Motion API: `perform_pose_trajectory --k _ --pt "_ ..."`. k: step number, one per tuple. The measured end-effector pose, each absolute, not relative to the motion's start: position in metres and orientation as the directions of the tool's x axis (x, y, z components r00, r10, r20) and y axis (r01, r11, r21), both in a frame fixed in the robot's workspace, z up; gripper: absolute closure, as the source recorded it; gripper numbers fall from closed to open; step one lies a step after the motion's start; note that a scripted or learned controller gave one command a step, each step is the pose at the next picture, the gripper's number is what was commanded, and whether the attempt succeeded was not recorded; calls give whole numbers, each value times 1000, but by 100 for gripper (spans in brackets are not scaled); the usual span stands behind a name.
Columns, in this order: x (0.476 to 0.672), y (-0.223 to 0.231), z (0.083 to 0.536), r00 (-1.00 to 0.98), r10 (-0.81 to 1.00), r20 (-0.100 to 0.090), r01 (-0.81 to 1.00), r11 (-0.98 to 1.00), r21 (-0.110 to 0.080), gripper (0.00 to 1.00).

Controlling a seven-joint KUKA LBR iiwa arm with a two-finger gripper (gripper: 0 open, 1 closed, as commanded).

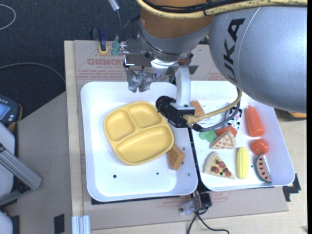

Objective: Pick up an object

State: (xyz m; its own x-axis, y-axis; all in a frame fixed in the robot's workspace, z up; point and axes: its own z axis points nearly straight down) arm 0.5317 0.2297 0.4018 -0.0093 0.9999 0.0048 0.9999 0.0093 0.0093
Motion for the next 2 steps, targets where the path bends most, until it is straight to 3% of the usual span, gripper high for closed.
perform_pose_trajectory --k 1,2 --pt "477 225 392 -3 1000 -2 1000 3 -8 100" --pt "567 221 208 4 1000 -8 1000 -4 -17 100"
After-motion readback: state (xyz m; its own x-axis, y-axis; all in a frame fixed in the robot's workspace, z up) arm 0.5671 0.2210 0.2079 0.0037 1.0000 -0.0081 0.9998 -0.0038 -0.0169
